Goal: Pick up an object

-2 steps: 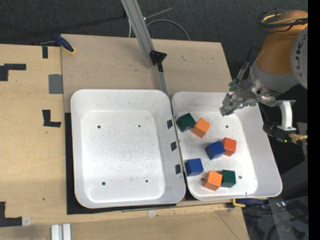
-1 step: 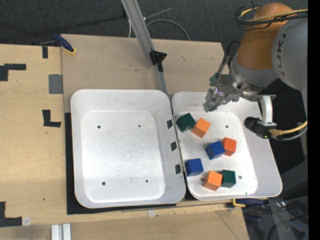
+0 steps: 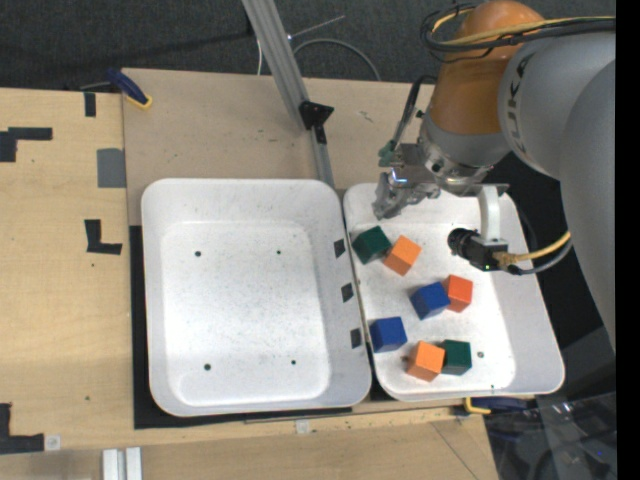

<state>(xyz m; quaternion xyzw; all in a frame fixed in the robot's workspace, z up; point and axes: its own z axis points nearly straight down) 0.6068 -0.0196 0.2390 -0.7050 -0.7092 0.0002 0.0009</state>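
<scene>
The right bin [image 3: 520, 363] holds several small cubes. A dark green cube [image 3: 371, 243] and an orange cube [image 3: 403, 255] lie near its far left corner. Lower down are a blue cube [image 3: 428, 299] beside a red-orange cube [image 3: 459, 292], another blue cube [image 3: 388, 333], and an orange cube [image 3: 426, 360] touching a green cube [image 3: 456, 356]. My gripper [image 3: 392, 200] hangs over the bin's far left corner, just above the dark green cube. Nothing shows between its fingers.
The left bin [image 3: 240, 298] sits beside the right one. A slanted metal bar [image 3: 285, 68] runs from the top down to the gap between the bins. Cables [image 3: 520, 258] loop off the wrist over the right bin.
</scene>
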